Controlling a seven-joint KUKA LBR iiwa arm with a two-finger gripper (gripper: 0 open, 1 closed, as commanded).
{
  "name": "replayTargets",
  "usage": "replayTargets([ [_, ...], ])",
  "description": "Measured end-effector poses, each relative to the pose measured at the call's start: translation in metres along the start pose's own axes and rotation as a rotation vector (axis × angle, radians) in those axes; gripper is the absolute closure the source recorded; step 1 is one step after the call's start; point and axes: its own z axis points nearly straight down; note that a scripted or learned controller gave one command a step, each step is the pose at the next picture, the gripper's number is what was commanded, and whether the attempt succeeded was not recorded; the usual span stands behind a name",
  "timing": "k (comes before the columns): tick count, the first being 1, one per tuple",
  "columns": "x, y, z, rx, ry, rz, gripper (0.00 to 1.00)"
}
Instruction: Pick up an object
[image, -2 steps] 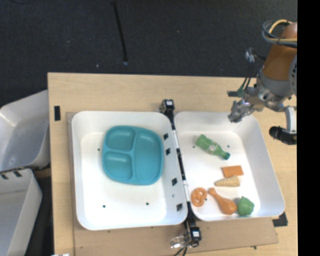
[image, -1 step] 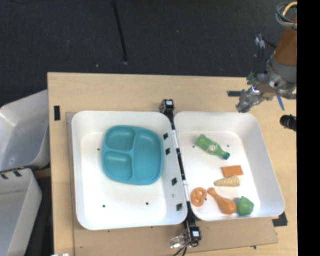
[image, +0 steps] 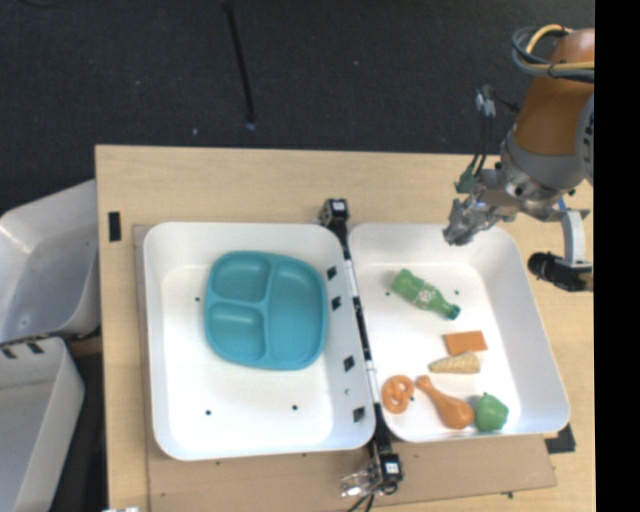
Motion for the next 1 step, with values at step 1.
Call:
replayTargets([
  [1,0.0500,-0.0214,-0.0096,-0.001,0.001,-0.001,1.00],
])
